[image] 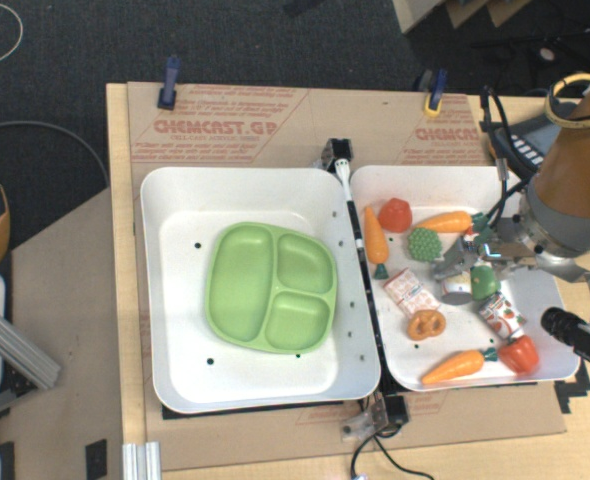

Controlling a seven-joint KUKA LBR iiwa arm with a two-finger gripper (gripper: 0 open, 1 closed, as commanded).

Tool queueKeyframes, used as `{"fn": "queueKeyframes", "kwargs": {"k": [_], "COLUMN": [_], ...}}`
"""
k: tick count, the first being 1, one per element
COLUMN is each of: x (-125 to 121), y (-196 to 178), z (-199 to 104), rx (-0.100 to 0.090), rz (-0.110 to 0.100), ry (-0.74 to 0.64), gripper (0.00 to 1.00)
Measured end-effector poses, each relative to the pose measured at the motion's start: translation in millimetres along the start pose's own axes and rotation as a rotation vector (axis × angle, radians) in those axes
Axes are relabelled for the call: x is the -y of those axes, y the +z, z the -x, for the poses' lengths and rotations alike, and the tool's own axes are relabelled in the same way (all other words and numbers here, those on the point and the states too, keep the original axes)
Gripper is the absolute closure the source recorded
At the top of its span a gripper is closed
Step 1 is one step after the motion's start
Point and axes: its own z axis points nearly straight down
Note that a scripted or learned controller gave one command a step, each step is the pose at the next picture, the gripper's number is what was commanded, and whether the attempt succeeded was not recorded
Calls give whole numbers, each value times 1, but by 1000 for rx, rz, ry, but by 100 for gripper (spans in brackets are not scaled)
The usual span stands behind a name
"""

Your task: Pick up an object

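The right white bin (535,383) holds several toy foods: a red tomato (395,214), a green broccoli (425,245), carrots (374,236) (445,223) (455,366), a small carton (405,288), a pretzel (426,323), a red pepper (520,353) and a small bottle (500,316). My gripper (458,274) is low over the middle of this bin, open, with its fingers pointing left. A small green toy (483,281) lies right at the fingers' base, partly hidden by the hand. I see nothing clamped between the fingertips.
The left white bin (165,268) holds a green divided plate (271,288). A black bar (353,230) runs along the seam between the bins. The arm's grey and orange body (575,183) overhangs the right bin's far right side.
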Motion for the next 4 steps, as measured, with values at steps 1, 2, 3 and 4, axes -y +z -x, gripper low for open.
{"fn": "queueKeyframes", "kwargs": {"k": [1,2,3,4], "x": [16,15,16,15], "y": [-53,-60,-8,-110], "z": [-89,-84,-127,-169], "rx": [-2,0,-2,-3], "rz": [4,3,-7,12], "ry": [-9,0,-3,-7], "gripper": [0,100,100,100]}}
